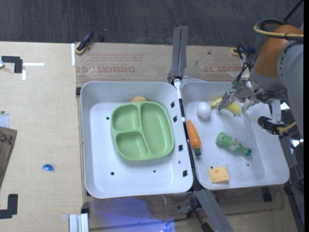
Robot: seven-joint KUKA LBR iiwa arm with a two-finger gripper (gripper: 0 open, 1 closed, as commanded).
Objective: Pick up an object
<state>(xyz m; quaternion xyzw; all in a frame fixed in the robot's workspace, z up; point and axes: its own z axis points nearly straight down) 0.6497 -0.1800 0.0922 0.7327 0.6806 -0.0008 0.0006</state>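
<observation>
2 bins [91, 144]; claw [226, 102] over yellow banana [233, 108], grip unclear; cardboard [113, 62] lettering unreadable.

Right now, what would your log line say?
arm: over right bin | gripper: at banana | grip: unclear | ball, carrot, bottle, cheese: untouched | left bin: green tray

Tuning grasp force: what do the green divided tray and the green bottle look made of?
Green divided three-compartment tray: likely moulded plastic, matte, with uniform colour and soft rounded rims. Small green bottle: probably glossy plastic, judging by highlights along its body; too small to confirm.
</observation>
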